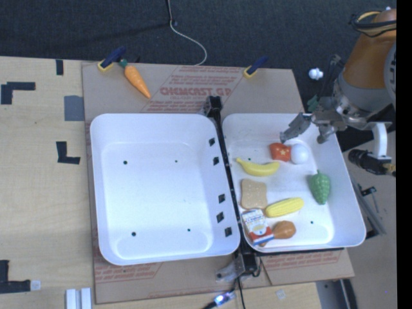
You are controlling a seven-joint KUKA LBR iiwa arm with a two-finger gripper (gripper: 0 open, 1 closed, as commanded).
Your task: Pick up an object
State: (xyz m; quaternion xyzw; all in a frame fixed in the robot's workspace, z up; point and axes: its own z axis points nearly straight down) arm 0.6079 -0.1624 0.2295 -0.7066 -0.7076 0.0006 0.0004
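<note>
From my remote seat I looked down on a wooden surface (38, 192) carrying a sheet of cardboard (193, 89), and on it two shallow white bins side by side. The left bin (103, 237) held nothing that I could see. The right bin (344, 227) held eight things, one of each. A red tomato (280, 151) lay near the far middle with a white egg (300, 153) touching its right side. Just in front of them a yellow banana (259, 167) lay crosswise. A green leafy vegetable (320, 187) sat toward the right wall, apart from the rest. A slice of bread (253, 194) lay near the dividing wall, with a cob of corn (284, 206) just to its right. Nearest the front edge I saw a small red and white carton (256, 223) and, beside it, a round orange-brown item (284, 229) I could not identify.

One arm (370, 63) came in from the right, and its gripper (308, 126) hovered over the far part of the right bin, just above and beyond the tomato and egg. The fingers stood slightly parted with nothing between them.

Outside the bins, one orange carrot (136, 80) lay on the cardboard beyond the left bin. Two blue and yellow clamps (112, 59) gripped the cardboard's far edge.
</note>
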